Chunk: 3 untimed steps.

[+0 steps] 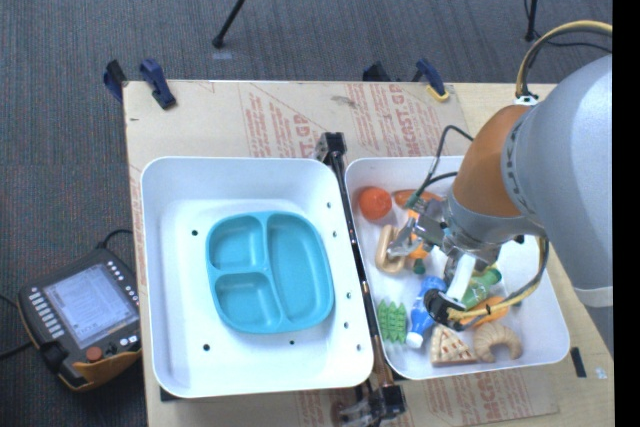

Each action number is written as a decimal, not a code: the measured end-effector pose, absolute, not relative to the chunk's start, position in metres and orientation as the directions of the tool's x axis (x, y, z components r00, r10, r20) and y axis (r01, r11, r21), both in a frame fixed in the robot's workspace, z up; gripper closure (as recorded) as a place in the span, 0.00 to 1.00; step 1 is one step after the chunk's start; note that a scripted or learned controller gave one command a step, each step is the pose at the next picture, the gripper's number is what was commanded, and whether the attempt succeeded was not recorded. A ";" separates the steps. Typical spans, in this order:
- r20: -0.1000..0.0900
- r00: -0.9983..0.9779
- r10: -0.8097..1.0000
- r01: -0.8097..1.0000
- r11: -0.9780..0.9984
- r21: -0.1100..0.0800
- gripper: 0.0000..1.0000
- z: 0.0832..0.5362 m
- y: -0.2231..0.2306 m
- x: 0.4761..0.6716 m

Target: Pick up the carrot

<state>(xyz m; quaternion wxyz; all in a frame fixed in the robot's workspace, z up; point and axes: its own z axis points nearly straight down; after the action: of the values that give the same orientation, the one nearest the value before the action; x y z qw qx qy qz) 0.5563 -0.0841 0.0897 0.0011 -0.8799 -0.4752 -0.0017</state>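
White bins (160, 215), two; one blue tray (270, 272).

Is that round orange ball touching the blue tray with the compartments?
Apart. The camera view shows the orange ball in the right bin and the blue tray in the left bin.

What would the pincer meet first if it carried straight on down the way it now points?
Probably the pile of toy food in the right white plastic bin, near the small orange carrot; depth is unclear from this view.
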 end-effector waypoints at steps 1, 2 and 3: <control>0.001 0.537 0.844 0.844 -0.537 0.000 0.00 0.089 -0.082 0.626; 0.002 0.499 0.867 0.867 -0.499 -0.003 0.00 0.089 -0.080 0.569; 0.006 0.499 0.866 0.866 -0.499 -0.001 1.00 0.101 -0.080 0.571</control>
<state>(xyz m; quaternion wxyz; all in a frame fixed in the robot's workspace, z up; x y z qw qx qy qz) 0.5707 -0.0801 0.1011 0.0022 -0.8658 -0.5003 -0.0025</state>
